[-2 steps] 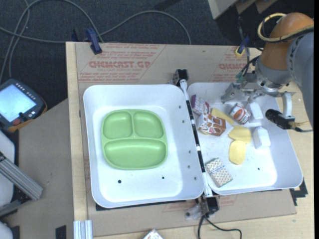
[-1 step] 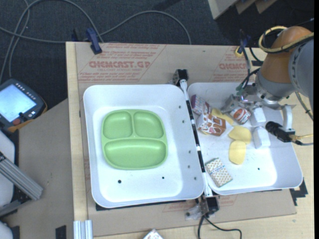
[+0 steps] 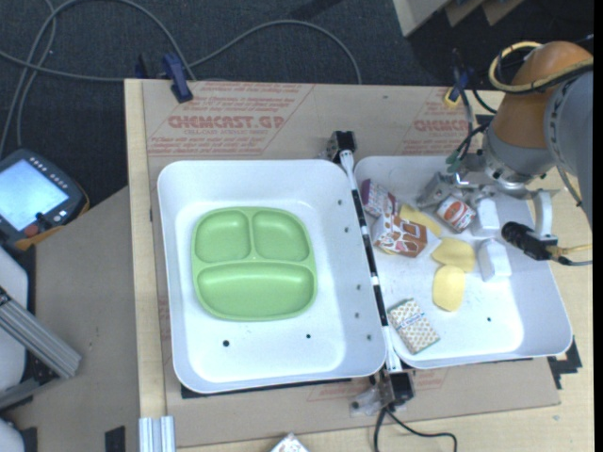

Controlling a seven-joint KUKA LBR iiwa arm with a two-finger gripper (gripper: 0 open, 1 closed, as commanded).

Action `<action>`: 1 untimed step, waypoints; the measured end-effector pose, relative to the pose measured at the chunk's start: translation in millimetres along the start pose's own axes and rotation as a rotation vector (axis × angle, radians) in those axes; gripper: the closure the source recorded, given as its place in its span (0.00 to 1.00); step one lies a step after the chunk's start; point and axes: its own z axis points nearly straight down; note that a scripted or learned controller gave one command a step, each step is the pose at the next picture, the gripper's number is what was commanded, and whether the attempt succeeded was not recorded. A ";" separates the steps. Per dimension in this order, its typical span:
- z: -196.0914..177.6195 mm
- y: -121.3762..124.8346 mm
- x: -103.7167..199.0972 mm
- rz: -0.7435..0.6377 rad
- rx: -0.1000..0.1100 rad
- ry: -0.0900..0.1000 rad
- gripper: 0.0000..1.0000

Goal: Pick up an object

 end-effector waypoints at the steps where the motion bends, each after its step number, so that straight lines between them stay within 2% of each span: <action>1: 0.1 11.5 -2.6 -0.002 -0.005 -0.001 0.00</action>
